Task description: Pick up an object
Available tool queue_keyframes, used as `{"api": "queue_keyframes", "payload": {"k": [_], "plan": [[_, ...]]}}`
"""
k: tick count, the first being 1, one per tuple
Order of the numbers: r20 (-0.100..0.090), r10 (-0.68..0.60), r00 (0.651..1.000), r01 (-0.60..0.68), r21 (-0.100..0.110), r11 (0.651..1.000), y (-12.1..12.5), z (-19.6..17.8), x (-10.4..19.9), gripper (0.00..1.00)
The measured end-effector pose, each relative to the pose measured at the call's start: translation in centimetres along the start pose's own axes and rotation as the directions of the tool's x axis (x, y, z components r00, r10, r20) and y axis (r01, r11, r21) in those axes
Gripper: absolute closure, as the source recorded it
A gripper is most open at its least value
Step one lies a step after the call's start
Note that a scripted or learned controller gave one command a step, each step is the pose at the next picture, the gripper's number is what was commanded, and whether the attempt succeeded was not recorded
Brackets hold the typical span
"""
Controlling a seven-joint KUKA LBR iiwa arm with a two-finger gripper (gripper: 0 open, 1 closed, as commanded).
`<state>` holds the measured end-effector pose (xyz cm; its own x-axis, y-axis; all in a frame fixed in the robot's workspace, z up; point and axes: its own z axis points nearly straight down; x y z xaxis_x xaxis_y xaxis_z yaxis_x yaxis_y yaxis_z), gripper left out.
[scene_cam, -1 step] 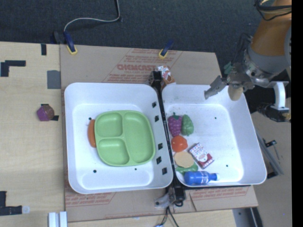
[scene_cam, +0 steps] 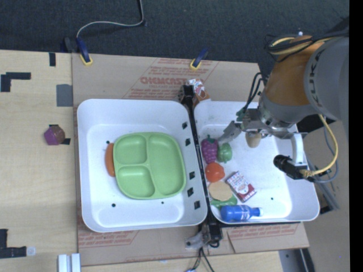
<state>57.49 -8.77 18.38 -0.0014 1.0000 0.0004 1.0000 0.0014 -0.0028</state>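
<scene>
I'd lower the gripper (scene_cam: 233,130), whose state I cannot tell, squarely over the grapes (scene_cam: 209,149), avoiding the green toy (scene_cam: 225,152).

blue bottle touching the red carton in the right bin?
Apart. The camera view shows bare white bin floor between the blue bottle and the red carton.

We see our arm (scene_cam: 309,78) reaching in from the right, its grey link and broad orange band high at the upper right of the frame. Below the band, the wrist bends down and leftward to the gripper (scene_cam: 238,128), which points left at a slant. A yellow cable loops along the right side of the wrist, beside a black fitting.
</scene>
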Motion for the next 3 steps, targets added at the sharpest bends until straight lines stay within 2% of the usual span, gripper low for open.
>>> {"api": "queue_keyframes", "payload": {"k": [1, 2, 3], "plan": [[0.001, 0.0, 1.0, 0.0, -0.006, 1.0, 0.4, 9.7, -1.4, 0.0], [0.001, 0.0, 1.0, 0.0, -0.006, 1.0, 0.4, 8.7, -1.4, 1.0], [0.0, 0.0, 1.0, 0.0, -0.002, 1.0, 0.0, -0.3, 5.1, 1.0]]}}
